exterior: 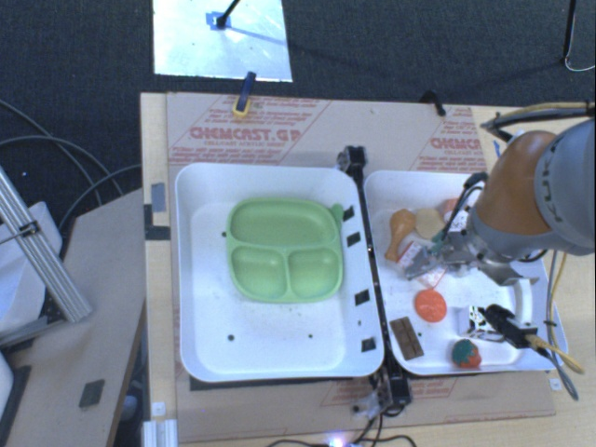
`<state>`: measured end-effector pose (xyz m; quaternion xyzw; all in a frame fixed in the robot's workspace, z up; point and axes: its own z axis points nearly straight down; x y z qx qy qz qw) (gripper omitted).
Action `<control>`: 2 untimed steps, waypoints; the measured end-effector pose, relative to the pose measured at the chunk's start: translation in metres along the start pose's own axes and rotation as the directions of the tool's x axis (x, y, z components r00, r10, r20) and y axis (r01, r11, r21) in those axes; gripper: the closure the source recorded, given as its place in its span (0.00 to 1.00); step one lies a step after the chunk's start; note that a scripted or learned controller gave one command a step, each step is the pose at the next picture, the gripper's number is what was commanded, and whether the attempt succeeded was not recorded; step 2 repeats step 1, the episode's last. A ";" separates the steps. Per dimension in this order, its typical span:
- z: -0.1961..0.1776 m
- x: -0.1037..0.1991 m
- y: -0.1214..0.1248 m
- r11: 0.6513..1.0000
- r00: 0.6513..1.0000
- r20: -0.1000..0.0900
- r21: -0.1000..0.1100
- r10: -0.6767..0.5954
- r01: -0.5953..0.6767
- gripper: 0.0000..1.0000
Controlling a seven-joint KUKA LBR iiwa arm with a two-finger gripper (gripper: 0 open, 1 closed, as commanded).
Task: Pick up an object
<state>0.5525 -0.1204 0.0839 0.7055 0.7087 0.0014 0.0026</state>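
Note:
My gripper [421, 261] is low in the right bin [391, 186], near its left-centre, with the grey and orange arm reaching in from the right. Just beyond it lies a tan drumstick-shaped toy [400, 228], with a pale round piece [429, 220] next to it. An orange round object [429, 305] lies just in front of the gripper. A brown block [406, 336] and a green and red ball [466, 353] sit near the front wall. I see nothing clearly held in the gripper.
The left bin [200, 250] holds a green divided plate [284, 250]. A black divider with clips [365, 250] runs between the two bins. The arm covers the right bin's right side, and a pinkish item [452, 205] peeks out beside it.

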 end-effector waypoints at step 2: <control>0.000 0.039 -0.063 1.000 1.000 -0.005 0.010 0.003 -0.003 0.00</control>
